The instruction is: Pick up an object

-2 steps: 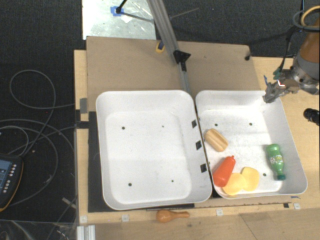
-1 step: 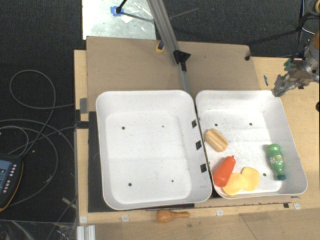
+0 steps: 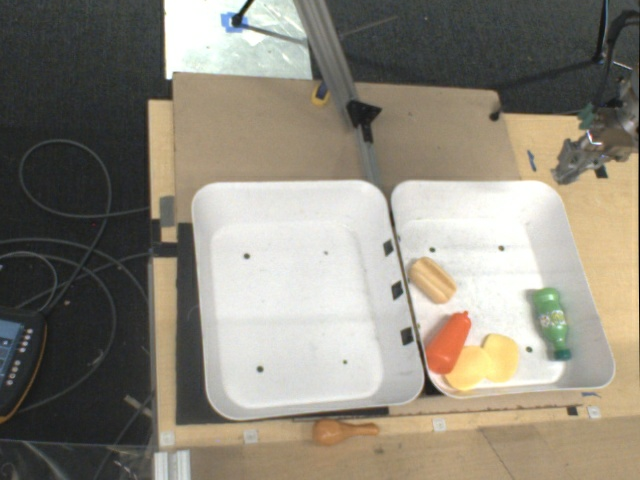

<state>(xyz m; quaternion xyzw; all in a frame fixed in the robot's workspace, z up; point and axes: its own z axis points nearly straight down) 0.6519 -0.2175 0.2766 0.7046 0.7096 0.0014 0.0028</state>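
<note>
The right bin holds a tan bread roll, a red bottle, a yellow piece beside it, and a green bottle near the bin's right wall. My gripper hangs at the far right, above the bench just beyond the right bin's back right corner, well away from all these objects. Nothing shows between its fingers.
The left bin lies beside the right one. An orange-brown toy rests on the bench in front of the bins. A grey pole slants over the bench behind them. Cables and a pendant lie on the floor at left.
</note>
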